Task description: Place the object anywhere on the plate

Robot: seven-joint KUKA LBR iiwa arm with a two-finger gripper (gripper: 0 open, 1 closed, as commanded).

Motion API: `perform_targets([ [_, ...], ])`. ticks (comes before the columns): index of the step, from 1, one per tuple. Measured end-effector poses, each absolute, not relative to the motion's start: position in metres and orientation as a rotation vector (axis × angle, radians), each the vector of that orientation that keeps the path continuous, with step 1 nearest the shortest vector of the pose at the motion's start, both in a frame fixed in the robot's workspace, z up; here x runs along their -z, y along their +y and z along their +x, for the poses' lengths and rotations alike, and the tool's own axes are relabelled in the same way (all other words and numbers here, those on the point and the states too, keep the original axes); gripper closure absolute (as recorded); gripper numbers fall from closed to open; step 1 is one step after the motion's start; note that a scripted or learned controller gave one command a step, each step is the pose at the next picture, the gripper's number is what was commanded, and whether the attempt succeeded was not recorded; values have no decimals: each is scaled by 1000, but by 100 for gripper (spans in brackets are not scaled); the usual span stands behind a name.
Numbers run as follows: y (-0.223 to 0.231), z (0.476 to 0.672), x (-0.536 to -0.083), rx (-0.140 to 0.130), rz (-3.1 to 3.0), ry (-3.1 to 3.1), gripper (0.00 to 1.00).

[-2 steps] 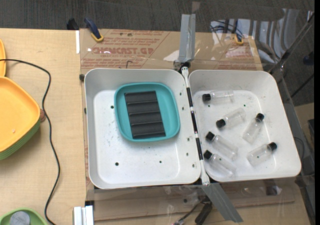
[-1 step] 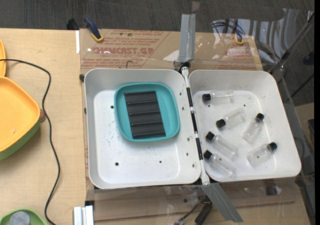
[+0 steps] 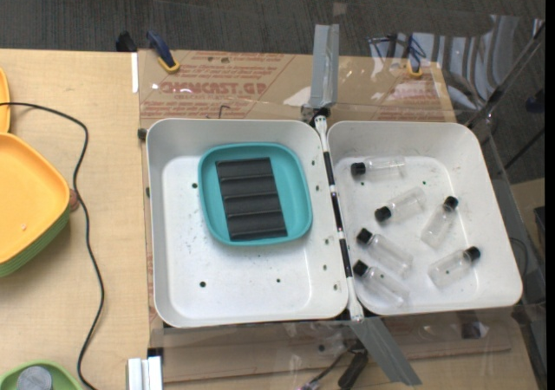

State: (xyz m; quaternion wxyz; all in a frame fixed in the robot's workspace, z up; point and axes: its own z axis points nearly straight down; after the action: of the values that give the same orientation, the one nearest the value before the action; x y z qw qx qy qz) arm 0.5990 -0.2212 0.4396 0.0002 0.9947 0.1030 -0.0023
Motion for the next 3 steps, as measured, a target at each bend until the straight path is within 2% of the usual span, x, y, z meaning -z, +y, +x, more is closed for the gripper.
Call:
perform_targets([
  [1,-221,607,-439,8,3125,324,0],
  [3,-221,640,-439,7,3125,324,0],
])
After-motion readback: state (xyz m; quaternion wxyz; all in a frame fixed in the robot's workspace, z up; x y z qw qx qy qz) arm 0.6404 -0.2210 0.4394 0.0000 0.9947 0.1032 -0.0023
